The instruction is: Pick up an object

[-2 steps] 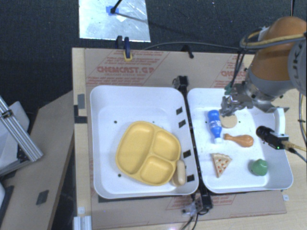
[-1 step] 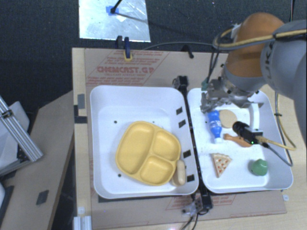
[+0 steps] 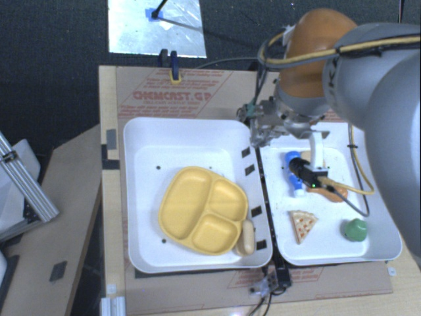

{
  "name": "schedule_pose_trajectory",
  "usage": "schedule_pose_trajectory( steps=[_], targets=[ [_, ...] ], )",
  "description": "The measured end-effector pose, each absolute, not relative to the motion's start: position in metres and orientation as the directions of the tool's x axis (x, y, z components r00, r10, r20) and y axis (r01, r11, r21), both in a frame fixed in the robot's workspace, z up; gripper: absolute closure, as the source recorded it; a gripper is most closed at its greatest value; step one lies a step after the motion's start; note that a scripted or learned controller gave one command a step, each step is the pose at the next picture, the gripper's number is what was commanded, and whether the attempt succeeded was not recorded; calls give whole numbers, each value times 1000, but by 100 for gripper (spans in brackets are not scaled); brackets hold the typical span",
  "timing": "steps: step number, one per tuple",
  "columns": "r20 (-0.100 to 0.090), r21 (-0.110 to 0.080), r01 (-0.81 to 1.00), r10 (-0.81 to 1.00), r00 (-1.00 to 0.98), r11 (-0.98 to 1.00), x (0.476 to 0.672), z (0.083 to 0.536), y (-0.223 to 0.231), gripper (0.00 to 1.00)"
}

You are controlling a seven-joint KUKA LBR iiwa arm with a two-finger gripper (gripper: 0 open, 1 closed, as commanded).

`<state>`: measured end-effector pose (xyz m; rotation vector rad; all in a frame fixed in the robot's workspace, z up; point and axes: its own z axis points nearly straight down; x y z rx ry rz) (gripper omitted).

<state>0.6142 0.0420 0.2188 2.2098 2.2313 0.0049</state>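
At the near edge of the right bin (image 3: 329,247), a toy pizza slice (image 3: 302,225) lies flat with its point toward the camera. A small green ball-like piece (image 3: 356,229) rests near it, to its right. Across the divide, in the left bin (image 3: 151,143), a tan bread roll (image 3: 247,237) sits in the near right corner, touching the rim of a yellow divided plate (image 3: 202,209) that takes up the middle of that bin.

Farther back in the right bin, a blue and white object (image 3: 293,160) lies near the bin's left wall, with an orange-brown item (image 3: 337,195) just to its right, partly hidden by cable; what either one is cannot be made out. These loose pieces are the objects on offer for picking, and all lie on the bin floors.

The grey arm (image 3: 381,84) sweeps in from the right, its orange band (image 3: 316,38) above the wrist. The claw (image 3: 263,129) hangs over the far end of the divide between the two bins, and from this angle it cannot be told whether it is released or clenched.

Behind the bins, a brown sheet with red lettering (image 3: 171,96) covers the counter (image 3: 72,189). A blue and yellow clamp (image 3: 173,66) grips the sheet's far edge, just in front of a shiny silver panel (image 3: 155,18).
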Motion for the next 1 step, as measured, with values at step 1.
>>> schedule_pose_trajectory(
  steps=[1],
  targets=[
    [2,5,1000,1000,-9,9,640,224,90,100]
  ],
)
